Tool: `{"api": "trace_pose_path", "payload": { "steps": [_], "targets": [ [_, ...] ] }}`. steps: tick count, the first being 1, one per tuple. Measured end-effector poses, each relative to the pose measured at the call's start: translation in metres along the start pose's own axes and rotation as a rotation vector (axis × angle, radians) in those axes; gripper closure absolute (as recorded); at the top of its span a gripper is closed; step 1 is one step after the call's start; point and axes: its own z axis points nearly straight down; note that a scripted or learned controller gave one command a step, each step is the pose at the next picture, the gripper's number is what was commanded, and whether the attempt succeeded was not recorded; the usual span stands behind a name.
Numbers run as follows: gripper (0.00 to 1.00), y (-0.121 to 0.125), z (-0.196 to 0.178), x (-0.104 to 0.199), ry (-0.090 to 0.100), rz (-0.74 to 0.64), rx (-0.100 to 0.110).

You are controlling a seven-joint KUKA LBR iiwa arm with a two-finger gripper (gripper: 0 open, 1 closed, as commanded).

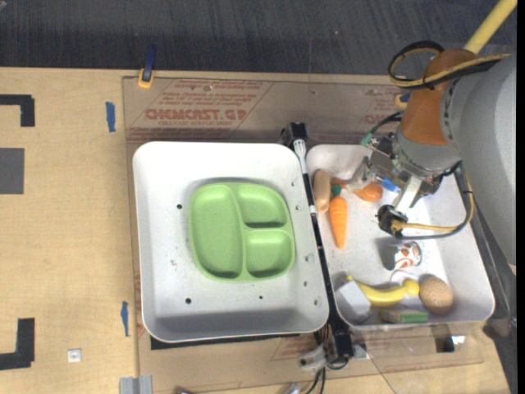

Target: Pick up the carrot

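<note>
— So, where does the carrot [337,220] lie?

— In the right bin [463,253], near its left wall, flat on the white floor. Its long axis runs almost along that wall. The thick, blunt end points to the far side of the counter [66,220], and the tapered tip points to the near side, leaning a little to the right.

— And its look?

— Smooth, bright orange, a plain cone. Just beside its thick end lies a tan, rounded oblong piece [321,189], also lengthwise along the wall.

— Where is the pincer [371,175]?

— Low over the far part of the same bin, to the right of the carrot and apart from it. Whether it is released or clenched I cannot tell, since the wrist hides it. A small orange lump [369,193] sits just below it.

— What else is in that bin?

— A curved yellow banana [381,292] near the front, touching a brown egg-shaped thing [435,292] at its right. A small white and red-orange item [406,257] lies between them and the carrot. A green strip [408,318] lies along the front wall.

— And the left bin [156,220]?

— Shallow white plastic with rounded corners, holding a matte green plate [242,230] divided into three compartments.
</note>
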Motion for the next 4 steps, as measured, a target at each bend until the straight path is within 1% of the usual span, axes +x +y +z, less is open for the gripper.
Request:
{"api": "trace_pose_path", "payload": {
  "steps": [1,2,3,4],
  "targets": [
    [0.00,-0.017,0.026,-0.008,0.007,-0.025,0.002],
    [0.00,-0.114,-0.069,0.034,0.015,0.056,0.003],
    [0.00,-0.113,-0.065,0.029,0.005,0.063,0.008],
    [0.00,-0.138,-0.064,0.026,0.005,0.158,0.013]
  ]
}}
